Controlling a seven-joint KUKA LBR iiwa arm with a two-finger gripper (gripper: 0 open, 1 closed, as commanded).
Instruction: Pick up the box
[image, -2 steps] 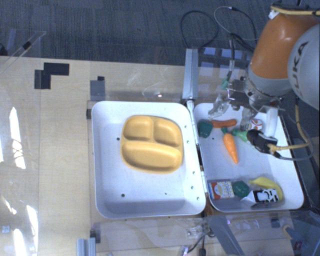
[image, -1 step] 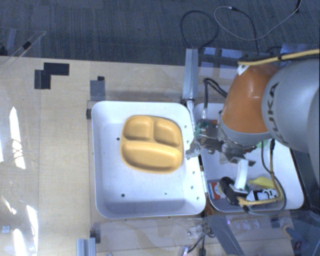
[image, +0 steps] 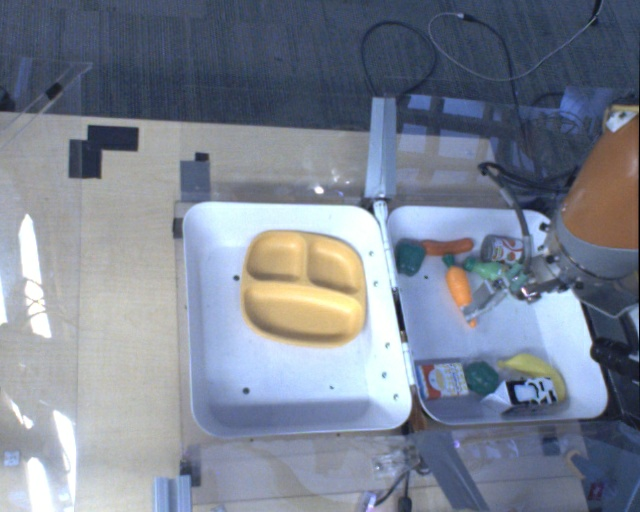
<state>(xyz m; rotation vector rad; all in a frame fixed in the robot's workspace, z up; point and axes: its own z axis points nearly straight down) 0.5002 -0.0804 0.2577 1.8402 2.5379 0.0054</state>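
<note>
The box (image: 444, 380) is a small red and white carton lying flat in the front left corner of the right bin (image: 570, 330). A dark green object (image: 482, 377) touches its right end. My gripper (image: 486, 303) hangs over the middle of the right bin, just right of an orange carrot (image: 458, 286) and well behind the box. Nothing shows in its grip.
The left bin (image: 210, 330) holds a yellow compartment tray (image: 303, 286). The right bin also holds a green lump (image: 410, 258), a red chili (image: 447, 245), a can (image: 502, 248), a banana (image: 537, 371) and a black and white object (image: 529, 393). The arm's orange band (image: 608, 190) looms at the right.
</note>
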